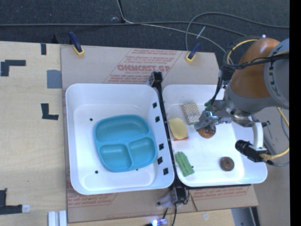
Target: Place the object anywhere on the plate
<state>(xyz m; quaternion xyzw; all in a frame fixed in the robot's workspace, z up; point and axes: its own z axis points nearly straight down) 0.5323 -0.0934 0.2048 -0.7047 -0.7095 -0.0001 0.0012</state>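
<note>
A blue three-compartment plate [125, 142] lies in the left bin [75, 126]. The right bin [244, 175] holds a yellow and orange sponge-like piece [178, 128], a speckled beige block [191, 112], a green ridged piece [184, 164], a small brown round piece [227, 163] and an orange-brown round object [206, 132]. My gripper [207, 121] hangs low over the right bin, directly above the orange-brown object and touching or nearly touching it. From this angle the arm covers the spot where the gripper meets the object.
A black divider [161, 126] runs between the two bins. Cables loop behind the arm at the upper right. Two clamps [76, 46] pin the cardboard sheet at the back edge.
</note>
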